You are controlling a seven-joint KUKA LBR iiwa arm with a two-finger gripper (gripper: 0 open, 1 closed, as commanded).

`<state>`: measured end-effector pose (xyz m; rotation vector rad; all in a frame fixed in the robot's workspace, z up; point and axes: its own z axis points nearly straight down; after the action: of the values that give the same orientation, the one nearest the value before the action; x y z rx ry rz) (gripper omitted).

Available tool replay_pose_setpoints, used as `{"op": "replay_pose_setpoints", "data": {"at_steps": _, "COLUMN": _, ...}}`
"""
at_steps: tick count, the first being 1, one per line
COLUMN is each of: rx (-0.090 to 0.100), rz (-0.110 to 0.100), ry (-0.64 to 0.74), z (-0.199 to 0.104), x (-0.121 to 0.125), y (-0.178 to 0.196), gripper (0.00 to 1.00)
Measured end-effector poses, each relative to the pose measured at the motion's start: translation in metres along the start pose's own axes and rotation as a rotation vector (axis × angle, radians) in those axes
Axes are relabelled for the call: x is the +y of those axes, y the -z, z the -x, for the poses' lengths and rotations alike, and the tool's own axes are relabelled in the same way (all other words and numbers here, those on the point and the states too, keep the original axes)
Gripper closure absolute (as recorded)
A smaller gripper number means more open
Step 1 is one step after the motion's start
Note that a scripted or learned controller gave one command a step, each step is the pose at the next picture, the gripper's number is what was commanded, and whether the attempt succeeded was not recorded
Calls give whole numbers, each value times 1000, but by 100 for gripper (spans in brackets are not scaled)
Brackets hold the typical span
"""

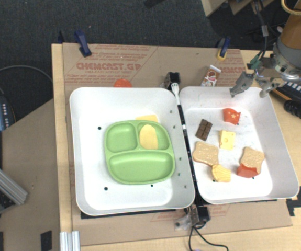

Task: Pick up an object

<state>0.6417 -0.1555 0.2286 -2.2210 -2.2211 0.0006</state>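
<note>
— Cables point(200, 234) at the near edge of the bench point(61, 156), is that right?

— Yes, a dark lead runs off from a small connector between the two bins. Just beyond it lie the left bin point(87, 192) and the right bin point(283, 171), touching along their inner rims.

— What sits in the left one?

— A green divided plate point(138, 158), with a yellow piece point(148, 136) in its upper right compartment and a pale yellow slab point(146, 119) peeking out behind the plate's far rim.

— And the right one?

— Nearest, a small yellow chunk point(221, 173) beside a slice of bread point(205, 153), the two touching or nearly so. To their right, a second bread piece with a red underside point(251, 162). A little farther back, a pale yellow cube point(227, 139), then a brown chocolate bar point(204, 129) tilted near the bin's left wall, and farthest, a red wedge point(232, 116).

— Where is the pincer point(252, 84)?

— Over the far right corner of the right bin, hanging from the grey arm point(291, 56). Its two fingers stand spread apart with nothing between them; the red wedge is the closest item, below and to its left, clearly apart.

— Anything past the bins?

— A small carton point(210, 77) on the cardboard sheet point(140, 61), an orange disc point(122, 83) at the left bin's far rim, and blue clamps point(82, 42) at the sheet's far edge.
</note>
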Motion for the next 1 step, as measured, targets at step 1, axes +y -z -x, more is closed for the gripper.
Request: {"op": "replay_pose_setpoints", "data": {"at_steps": 1, "rx": 0, "rz": -7, "ry": -2, "z": 29, "x": 24, "y": -94, "gripper": 0}}
